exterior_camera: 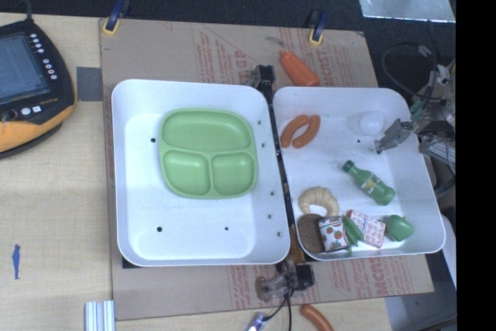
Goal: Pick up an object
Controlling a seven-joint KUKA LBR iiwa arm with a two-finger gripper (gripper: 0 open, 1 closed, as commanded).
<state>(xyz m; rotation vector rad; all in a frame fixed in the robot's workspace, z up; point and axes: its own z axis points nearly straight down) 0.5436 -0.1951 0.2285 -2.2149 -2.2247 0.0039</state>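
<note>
One green bottle (369,183) below end effector (390,137)

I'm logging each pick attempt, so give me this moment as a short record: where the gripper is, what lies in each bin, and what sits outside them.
gripper: at the right bin's right edge, above the floor, nothing seen between its fingers
left bin: green divided plate
right bin: sausage pair, white ball, green bottle, croissant, small cartons
outside bins: orange carrot on the cardboard, teach pendant at far left
</note>
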